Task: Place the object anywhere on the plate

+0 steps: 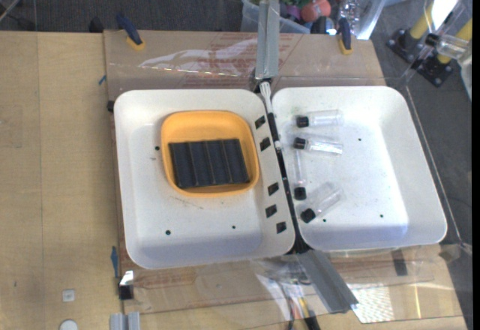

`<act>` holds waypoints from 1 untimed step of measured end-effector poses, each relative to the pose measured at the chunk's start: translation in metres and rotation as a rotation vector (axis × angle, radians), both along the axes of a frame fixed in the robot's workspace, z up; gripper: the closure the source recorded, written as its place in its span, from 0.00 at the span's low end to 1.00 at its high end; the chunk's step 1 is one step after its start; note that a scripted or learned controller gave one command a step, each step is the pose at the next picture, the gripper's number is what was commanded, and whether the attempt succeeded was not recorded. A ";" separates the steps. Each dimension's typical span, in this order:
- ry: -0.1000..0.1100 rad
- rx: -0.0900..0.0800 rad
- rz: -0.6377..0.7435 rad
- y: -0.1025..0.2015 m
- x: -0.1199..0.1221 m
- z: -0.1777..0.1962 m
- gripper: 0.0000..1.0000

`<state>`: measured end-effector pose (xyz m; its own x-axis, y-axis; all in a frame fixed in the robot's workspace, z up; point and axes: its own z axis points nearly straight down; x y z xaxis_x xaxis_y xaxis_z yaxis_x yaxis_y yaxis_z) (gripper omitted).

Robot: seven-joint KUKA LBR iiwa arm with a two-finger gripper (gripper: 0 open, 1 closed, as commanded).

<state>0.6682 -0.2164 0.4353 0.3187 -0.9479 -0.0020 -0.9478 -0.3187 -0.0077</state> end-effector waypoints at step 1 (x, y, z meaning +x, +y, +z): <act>0.005 0.000 0.315 0.009 -0.003 -0.001 1.00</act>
